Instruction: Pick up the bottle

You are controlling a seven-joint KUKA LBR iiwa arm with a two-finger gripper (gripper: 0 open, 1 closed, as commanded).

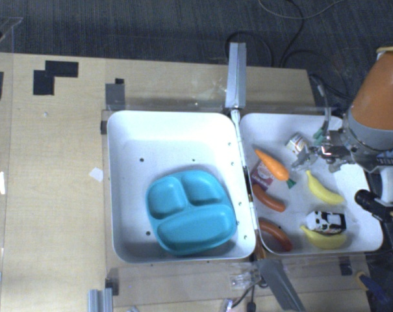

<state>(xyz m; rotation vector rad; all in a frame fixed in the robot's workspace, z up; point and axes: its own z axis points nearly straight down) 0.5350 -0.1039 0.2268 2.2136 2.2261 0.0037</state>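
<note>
Bottle (297, 144) lies in right bin (371, 242), upper middle of its floor, small and pale with a silvery sheen; details blurred. Gripper (323, 149) sits low over same bin, reaching in from view's right under orange band (380, 90) of arm; whether it is spread or closed cannot be told, metal parts merge with bottle's glint. Key relation: bottle lies to gripper's left in this view, just beside its tip, perhaps touching; no clear sight of bottle held in it, so grasp judged unproven. Long axis seems to run from upper left to lower right, slantwise across bin, lighter end toward upper left; read with low confidence. Carrot (272, 164) lies just below-left of bottle, roughly parallel, near enough to be nudged; banana (324, 189) lies below gripper, apart from bottle. Blue plate (191, 210) sits in left bin (128, 194), well apart. Judgement: closing across the short axis would suit, approach from right.
</note>
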